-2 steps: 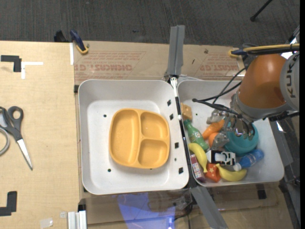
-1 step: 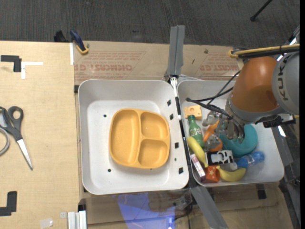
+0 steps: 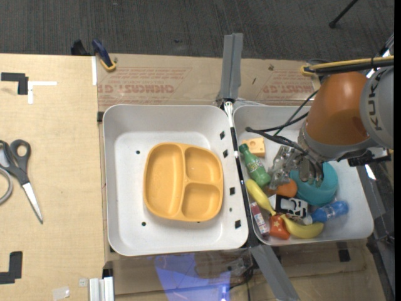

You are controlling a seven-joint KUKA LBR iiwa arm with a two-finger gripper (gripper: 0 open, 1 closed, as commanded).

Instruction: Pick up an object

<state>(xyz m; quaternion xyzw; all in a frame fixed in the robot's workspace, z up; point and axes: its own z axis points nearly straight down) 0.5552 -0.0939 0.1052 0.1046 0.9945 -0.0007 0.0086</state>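
Many toys crowd the gripper (image 3: 294, 168): green bottle (image 3: 254, 165), bananas (image 3: 260, 195), teal bowl (image 3: 319, 187)

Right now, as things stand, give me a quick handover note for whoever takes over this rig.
Gripper: down in the right bin, among the toys, next to the teal bowl. No object seen between its fingers.
Right bin items: green bottle, two bananas, cheese wedge, blue bottle.
Left bin: holds the yellow divided plate.
Done: arm lowered into the pile.
Left: grasp one object and lift it out.
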